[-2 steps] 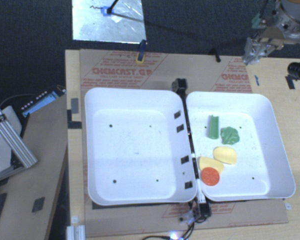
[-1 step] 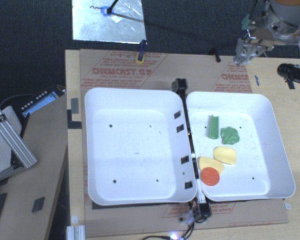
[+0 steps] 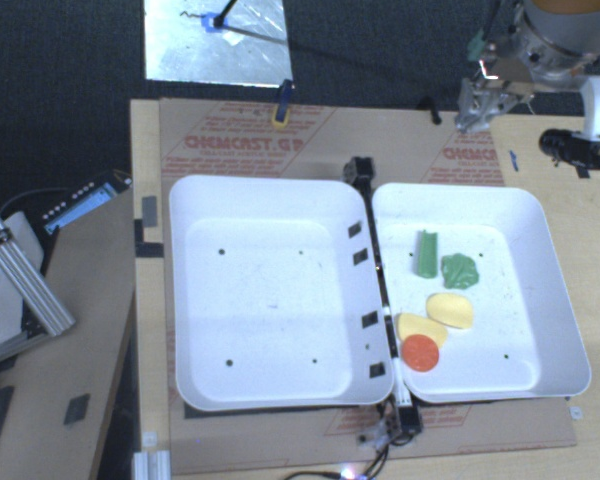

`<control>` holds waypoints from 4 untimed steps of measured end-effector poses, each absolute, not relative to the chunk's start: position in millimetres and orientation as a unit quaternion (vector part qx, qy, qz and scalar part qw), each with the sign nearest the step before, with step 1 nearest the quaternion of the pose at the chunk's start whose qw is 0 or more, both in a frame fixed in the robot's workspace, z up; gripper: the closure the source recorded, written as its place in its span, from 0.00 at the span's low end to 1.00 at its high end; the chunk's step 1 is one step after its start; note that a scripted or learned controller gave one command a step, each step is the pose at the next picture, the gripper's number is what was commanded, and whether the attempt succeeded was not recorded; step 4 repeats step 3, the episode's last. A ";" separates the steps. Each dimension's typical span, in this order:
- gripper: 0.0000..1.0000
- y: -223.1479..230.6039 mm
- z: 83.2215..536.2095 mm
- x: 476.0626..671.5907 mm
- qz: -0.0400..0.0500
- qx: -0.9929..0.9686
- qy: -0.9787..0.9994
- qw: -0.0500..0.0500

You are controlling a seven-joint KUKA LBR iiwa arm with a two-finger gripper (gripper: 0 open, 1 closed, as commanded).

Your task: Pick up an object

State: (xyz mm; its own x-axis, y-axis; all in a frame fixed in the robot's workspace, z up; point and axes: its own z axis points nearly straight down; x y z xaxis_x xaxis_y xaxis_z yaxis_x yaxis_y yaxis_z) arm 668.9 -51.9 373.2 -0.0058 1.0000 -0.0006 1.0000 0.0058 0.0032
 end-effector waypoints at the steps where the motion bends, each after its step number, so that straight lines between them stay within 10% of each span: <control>1: 1.00 -31.7 370.4 668.9 0.001 0.705 0.709 0.001; 4: 1.00 1.2 366.6 668.8 0.001 0.705 0.709 0.001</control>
